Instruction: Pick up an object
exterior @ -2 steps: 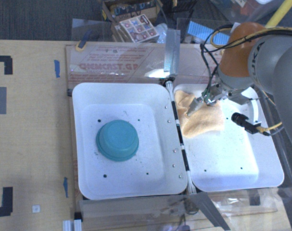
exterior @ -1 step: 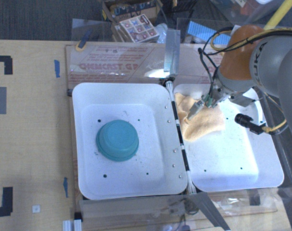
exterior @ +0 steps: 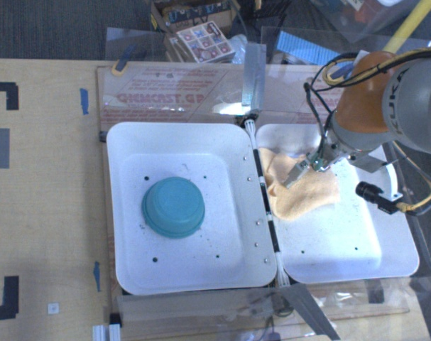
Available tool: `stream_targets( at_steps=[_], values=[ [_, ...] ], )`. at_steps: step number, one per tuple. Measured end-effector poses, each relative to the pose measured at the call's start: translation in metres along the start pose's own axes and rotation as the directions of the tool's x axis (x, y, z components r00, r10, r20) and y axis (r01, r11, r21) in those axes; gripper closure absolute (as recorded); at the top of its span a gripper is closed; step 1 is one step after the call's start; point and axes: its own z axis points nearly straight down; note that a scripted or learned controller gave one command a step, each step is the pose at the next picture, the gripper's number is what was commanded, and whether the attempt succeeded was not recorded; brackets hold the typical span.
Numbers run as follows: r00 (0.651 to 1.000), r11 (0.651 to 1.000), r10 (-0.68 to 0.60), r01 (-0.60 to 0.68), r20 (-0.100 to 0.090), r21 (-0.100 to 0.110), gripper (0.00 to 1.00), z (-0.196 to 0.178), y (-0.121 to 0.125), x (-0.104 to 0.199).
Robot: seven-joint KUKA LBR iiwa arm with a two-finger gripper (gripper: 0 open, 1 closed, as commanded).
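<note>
Overhead, a grey robot arm w/ orange band reaches from the right; its claw [exterior: 295,177] touches a crumpled yellow cloth [exterior: 301,192] at the right bin's [exterior: 343,258] left edge. Finger spread can't be told, too blurry. Left bin [exterior: 222,261] holds an upside-down teal bowl [exterior: 174,207].

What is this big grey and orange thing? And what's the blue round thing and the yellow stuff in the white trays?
That big thing is a robot arm. A camera above the bench looks down on it, and the arm reaches in from the right. At its tip is a gripper, like a hand with two fingers. It is down on the yellow cloth in the right bin. I can't tell whether it has grabbed the cloth. The blue round thing is a bowl, turned upside down in the left bin. The robot's job is to pick something up.
</note>
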Motion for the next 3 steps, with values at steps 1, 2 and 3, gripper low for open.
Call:
stream_targets(
  at_steps=[1, 2, 3],
  values=[
    [0.965, 0.965, 0.263, -0.263, 0.000, 0.004, 0.00, 0.001, 0.031, -0.018],
    [1.000, 1.000, 0.009, -0.009, 0.000, 0.000, 0.00, 0.000, 0.013, 0.010],
    [0.990, 0.990, 0.144, -0.144, -0.009, 0.014, 0.00, 0.002, 0.038, -0.012]
  ],
)
